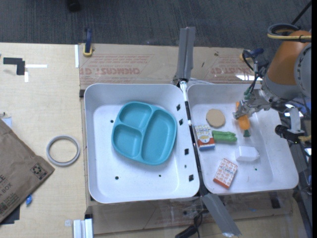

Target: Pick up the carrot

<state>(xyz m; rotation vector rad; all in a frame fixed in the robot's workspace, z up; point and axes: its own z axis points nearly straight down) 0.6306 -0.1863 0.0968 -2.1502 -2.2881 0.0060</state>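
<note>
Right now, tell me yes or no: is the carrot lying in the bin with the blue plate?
No. The carrot is in the right bin, at the gripper, while the blue plate lies in the left bin.

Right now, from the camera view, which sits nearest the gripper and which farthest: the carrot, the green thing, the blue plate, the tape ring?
1. carrot, at the gripper, right bin.
2. green thing, same bin, lower left.
3. blue plate, left bin.
4. tape ring, bench, far left.
</note>
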